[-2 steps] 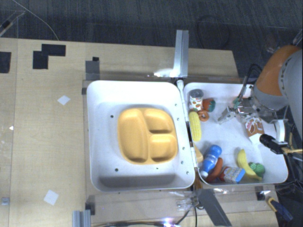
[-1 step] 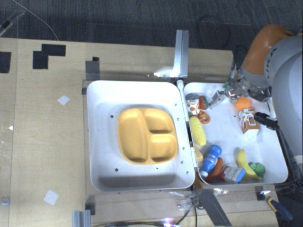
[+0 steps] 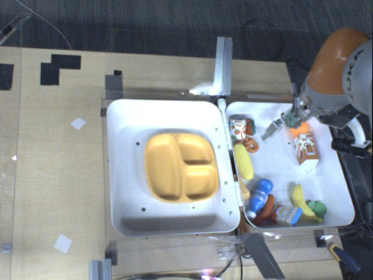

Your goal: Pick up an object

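- Over the far right corner of the right-hand shallow white bin [image 3: 344, 182], the grey arm with its orange band [image 3: 338, 69] reaches in, and its two-finger gripper [image 3: 278, 126] points left and down toward the bin floor.
- Whether that tool is spread or closed I cannot tell; the tips are too small and blurred, and nothing can be seen caught in them.
- Just right of the tool lies a small orange-and-white carton printed like a house [image 3: 305, 146], flat on the floor and well placed to be the target, judging from how near it is.
- Against the left wall of this bin sit a small printed can [image 3: 238, 125], an orange pretzel-shaped toy [image 3: 250, 145] and a yellow plastic corn cob [image 3: 243, 161], lined up lengthwise along the wall.
- At the near edge, a crowded heap: a blue-and-white bottle [image 3: 260, 194], a red piece [image 3: 267, 210], a small bottle with a blue cap [image 3: 287, 215], a yellow plastic banana [image 3: 302, 200] and a green toy [image 3: 316, 207], touching or overlapping, so harder to take singly.
- To the left, the other shallow white bin [image 3: 125, 214] holds a yellow compartmented plastic tray [image 3: 179, 167], centred and lying flat.
- No object appears lifted yet; the pick looks to be in its approach.
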Robot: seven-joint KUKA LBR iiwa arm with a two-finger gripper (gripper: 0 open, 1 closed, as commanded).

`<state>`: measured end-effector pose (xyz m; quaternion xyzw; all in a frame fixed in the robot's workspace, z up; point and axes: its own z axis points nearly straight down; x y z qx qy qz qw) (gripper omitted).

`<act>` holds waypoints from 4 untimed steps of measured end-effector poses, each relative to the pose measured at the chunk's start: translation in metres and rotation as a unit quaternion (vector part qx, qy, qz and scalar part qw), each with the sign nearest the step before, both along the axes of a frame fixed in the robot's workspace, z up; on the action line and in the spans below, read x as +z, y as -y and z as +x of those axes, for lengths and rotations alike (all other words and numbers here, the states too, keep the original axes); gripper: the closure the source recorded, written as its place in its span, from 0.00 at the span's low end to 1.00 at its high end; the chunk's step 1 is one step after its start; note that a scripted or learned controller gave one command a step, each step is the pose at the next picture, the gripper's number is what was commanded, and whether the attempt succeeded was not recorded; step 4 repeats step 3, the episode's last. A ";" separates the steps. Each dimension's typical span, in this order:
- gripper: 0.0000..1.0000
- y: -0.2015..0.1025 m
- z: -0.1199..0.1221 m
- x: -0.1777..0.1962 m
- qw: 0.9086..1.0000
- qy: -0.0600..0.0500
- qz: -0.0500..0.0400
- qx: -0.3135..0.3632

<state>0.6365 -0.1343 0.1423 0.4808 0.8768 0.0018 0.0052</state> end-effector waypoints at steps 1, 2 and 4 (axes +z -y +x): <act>0.00 -0.023 0.030 -0.043 1.000 -0.001 -0.002 -0.015; 1.00 -0.026 0.033 -0.030 1.000 0.005 -0.002 -0.012; 1.00 -0.099 0.035 0.046 0.979 0.000 0.003 -0.205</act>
